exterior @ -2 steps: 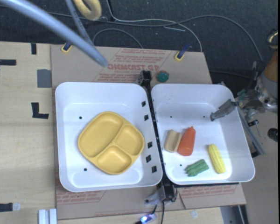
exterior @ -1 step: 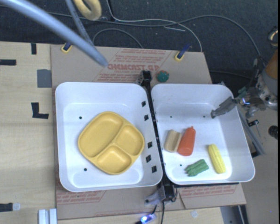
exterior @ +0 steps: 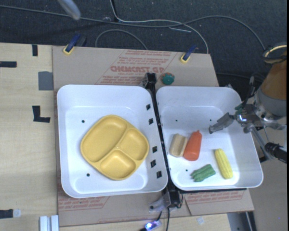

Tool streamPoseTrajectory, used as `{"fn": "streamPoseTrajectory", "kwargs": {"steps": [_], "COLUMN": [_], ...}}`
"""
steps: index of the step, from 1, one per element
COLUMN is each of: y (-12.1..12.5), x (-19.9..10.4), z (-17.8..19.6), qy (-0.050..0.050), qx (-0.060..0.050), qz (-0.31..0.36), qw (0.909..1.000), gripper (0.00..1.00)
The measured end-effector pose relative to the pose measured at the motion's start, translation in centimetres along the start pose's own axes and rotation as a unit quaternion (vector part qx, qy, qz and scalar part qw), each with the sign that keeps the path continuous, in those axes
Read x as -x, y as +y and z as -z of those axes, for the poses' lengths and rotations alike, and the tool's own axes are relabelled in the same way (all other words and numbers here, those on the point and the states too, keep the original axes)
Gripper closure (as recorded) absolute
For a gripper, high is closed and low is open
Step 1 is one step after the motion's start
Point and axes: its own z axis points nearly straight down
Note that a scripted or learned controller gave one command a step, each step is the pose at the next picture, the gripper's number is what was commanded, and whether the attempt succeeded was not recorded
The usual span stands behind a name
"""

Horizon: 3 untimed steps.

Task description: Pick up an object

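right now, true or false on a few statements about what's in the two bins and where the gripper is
1. The yellow divided plate lies in the left bin. True.
2. The corn cob lies in the left bin. False: it lies in the right bin, near its right wall.
3. The carrot lies right beside the tan bread roll. True.
4. The gripper holds the carrot. False: it hangs above the right bin, apart from the carrot, with nothing between its fingers.
5. The green vegetable sits on the plate. False: it lies in the right bin, below the carrot in the view.
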Motion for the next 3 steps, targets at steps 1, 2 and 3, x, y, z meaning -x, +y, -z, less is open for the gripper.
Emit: {"fn": "streamPoseTrajectory", "kwargs": {"steps": [1,2,3], "y": [-0.5,-0.4,-0.3], "x": [-0.9,-0.9,-0.8], "z": [-4.9,-9.4,-8.1], "qy": [0.000,-0.003,-0.004], "qx": [0.000,0.005,0.006], "qz": [0.000,0.000,0.000], "qw": [1.0000,1.0000,1.0000], "gripper": [0.00,0.00,1.00]}}
